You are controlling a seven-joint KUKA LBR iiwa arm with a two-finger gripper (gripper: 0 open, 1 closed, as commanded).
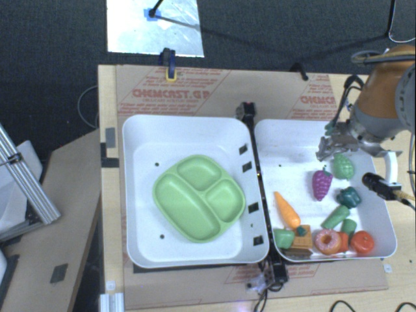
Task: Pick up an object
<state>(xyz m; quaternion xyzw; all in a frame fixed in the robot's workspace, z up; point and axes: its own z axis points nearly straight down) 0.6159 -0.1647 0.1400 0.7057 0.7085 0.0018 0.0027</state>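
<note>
Glossy toy food (322, 184) — bumpy purple, smooth orange — fills white bin (286, 142).

floor: dark grey carpet (52, 38), runs all round the bench
floor patch: shiny silver sheet (155, 19) at top, blue tape bit on it, thin dark rod crossing over
bench top: brown board (214, 86) with red print, clamp (169, 64) on its far edge
left side: pale wooden table (62, 239), aluminium frame rail (23, 181) leaning across it
light: even, soft glare on sheet
</note>
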